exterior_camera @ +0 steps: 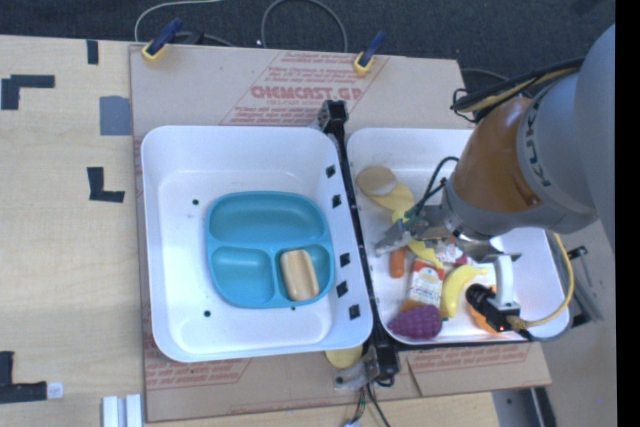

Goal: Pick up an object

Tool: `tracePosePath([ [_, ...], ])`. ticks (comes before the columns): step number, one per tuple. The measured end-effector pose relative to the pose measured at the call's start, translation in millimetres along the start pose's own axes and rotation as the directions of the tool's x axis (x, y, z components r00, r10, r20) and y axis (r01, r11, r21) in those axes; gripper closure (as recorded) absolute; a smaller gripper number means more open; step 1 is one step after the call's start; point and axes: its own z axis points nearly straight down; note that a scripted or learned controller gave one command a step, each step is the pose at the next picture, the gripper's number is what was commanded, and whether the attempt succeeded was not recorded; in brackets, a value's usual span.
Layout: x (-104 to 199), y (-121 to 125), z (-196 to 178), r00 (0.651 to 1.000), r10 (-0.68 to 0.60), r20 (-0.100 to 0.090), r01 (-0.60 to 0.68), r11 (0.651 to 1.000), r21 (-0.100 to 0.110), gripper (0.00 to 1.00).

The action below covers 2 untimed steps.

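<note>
Bench [60, 215] under cardboard [290, 90], bins [165, 245]

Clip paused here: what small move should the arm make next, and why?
Probably a short descent. The gripper hovers low in the right bin, above the orange carrot and beside the yellow banana; nothing shows between its fingers.

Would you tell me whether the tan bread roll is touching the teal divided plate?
Touching: the camera view shows the tan bread roll lying in the lower right compartment of the teal divided plate.
</note>
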Motion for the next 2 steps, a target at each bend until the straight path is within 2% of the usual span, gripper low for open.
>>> tracePosePath([
  [1,2.5,-1.6,-7.9,1.000,-0.001,-0.009,0.001,1.000,0.013,1.00],
  [2,66.4,26.7,-97.7,1.000,-0.008,-0.015,0.009,1.000,0.021,1.00],
])
